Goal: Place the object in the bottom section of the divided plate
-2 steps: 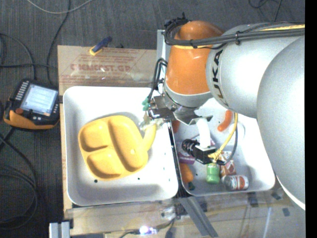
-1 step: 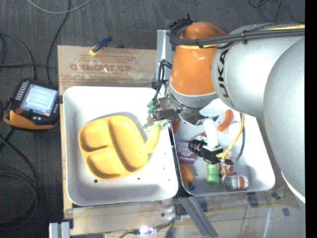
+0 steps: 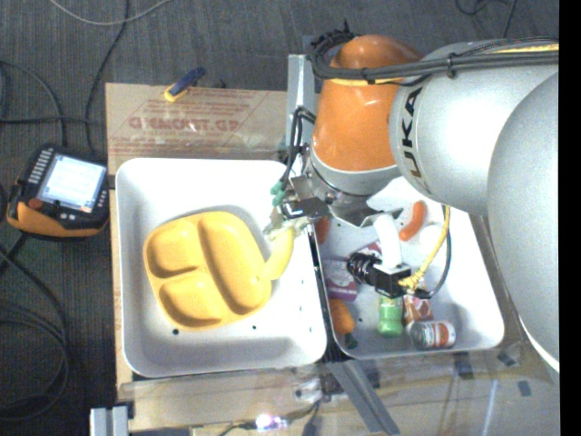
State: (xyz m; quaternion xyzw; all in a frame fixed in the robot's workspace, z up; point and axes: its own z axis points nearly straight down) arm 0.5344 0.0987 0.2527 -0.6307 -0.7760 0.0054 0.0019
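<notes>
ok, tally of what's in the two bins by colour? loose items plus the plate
Yellow: 2, divided plate and banana, left bin
Orange: 2, carrot-like piece and sausage-shaped piece, right bin
Green: 1, bottle
Red and silver: 1, can
Total: 6; a few things under the arm are too hidden to count.

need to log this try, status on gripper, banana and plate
Gripper at left bin's right side, fingers on banana's stem end. Banana hangs by yellow plate's right rim, not yet in a section. Path clear.
</notes>
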